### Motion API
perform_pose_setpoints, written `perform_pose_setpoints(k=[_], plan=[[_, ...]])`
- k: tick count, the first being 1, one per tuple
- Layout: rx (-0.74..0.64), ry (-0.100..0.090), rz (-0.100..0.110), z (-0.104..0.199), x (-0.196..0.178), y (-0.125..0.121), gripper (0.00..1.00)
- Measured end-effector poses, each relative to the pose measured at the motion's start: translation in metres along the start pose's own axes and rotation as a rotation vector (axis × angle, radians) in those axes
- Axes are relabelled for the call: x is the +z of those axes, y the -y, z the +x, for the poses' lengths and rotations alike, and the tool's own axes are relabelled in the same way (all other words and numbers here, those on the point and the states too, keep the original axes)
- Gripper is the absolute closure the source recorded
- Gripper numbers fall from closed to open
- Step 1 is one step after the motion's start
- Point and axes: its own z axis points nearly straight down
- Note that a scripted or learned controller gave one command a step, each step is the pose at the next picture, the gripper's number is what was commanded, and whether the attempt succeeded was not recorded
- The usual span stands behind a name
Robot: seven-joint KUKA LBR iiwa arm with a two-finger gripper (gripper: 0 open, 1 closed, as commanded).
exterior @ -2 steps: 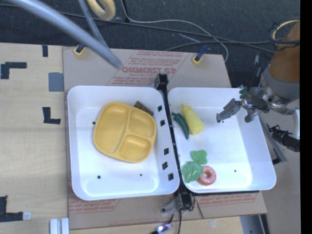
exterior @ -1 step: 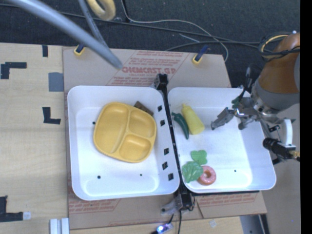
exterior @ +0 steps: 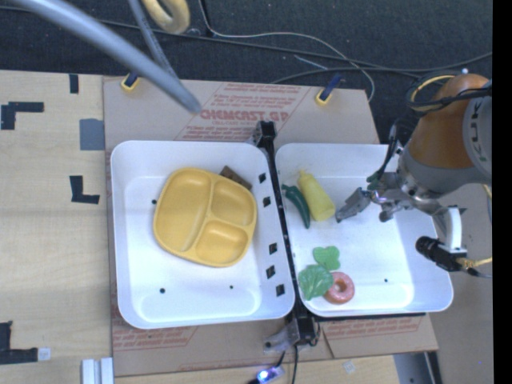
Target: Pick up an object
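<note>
Now we see the arm point(exterior: 448, 138) reaching over the right bin point(exterior: 400, 294), its gripper point(exterior: 352, 209) low with nothing visibly between the fingers, whose spread we cannot tell, the yellow plate point(exterior: 206, 216) well apart in the left bin point(exterior: 128, 238), the yellow squash point(exterior: 317, 197) and green pepper point(exterior: 298, 203) just beside the fingertips, and the green leaf point(exterior: 316, 277) and pink ring point(exterior: 340, 288) nearer us.
</note>
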Motion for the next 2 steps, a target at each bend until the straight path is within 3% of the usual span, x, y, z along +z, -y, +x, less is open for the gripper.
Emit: perform_pose_setpoints(k=[1, 2], plan=[[0.000, -0.001, 0.001, 0.007, 0.052, -0.007, 0.00], [-0.002, -0.002, -0.001, 0.008, 0.040, -0.007, 1.00]])
